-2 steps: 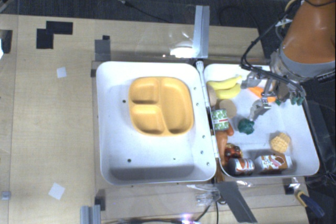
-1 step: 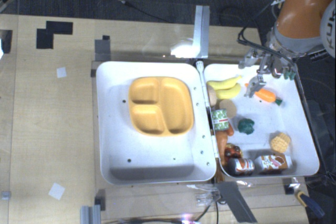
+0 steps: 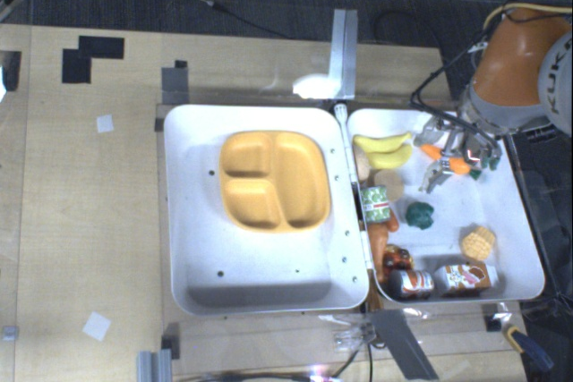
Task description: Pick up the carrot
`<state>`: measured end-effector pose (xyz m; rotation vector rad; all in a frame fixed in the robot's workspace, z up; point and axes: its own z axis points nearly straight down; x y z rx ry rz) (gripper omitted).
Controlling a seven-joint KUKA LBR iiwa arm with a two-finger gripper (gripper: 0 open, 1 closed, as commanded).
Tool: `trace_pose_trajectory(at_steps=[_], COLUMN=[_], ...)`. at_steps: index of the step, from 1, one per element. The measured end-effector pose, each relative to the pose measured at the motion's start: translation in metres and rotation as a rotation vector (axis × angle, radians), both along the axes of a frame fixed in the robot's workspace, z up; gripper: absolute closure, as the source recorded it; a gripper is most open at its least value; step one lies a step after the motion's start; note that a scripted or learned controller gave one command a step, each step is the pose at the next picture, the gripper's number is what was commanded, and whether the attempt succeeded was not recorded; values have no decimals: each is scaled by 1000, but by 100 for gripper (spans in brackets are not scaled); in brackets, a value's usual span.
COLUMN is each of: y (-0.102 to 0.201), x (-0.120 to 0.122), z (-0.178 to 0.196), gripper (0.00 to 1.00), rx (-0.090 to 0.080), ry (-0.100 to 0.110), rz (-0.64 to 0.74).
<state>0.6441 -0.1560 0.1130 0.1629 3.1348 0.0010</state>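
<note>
Gripper (image 3: 452, 158) sits over the back part of the right bin (image 3: 524, 228), just right of the banana (image 3: 385, 149). An orange carrot (image 3: 450, 161) shows between the finger parts, so it reads as clamped on the carrot, though the view is small and cluttered here and the contact could be only on one side. I cannot tell whether the carrot hangs clear of the bin floor or rests on it.

All places below are relative to the banana:
- green broccoli-like piece (image 3: 419, 214): below and slightly right, near.
- small green-labelled can (image 3: 376, 203): directly below, just beside the bin's left wall.
- yellow corn piece (image 3: 479, 241): well below and right.
- two dark cans (image 3: 440, 280): far below, at the front wall.
- yellow divided tray (image 3: 271, 179): left, in the left bin (image 3: 192, 219), well apart.

Risks from here:
- Grip looks off-centre on the carrot; a tapered, smooth toy could pivot or slide out during the lift.
- If only one finger has real contact, the carrot drops back and may roll toward the broccoli-like piece.
- Banana lies close on the left; a sideways move at low height could nudge it.
- Cables near the wrist hang toward the bin's back edge and could snag on a fast lift.
</note>
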Motion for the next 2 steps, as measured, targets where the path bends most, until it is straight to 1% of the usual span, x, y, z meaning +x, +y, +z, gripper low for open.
trace_pose_trajectory(at_steps=[1, 2], y=[-22, -20], x=[9, 13], z=[-25, -10], gripper=[0, 100], rx=[-2, -4], ry=[-9, -22], rz=[17, 23])
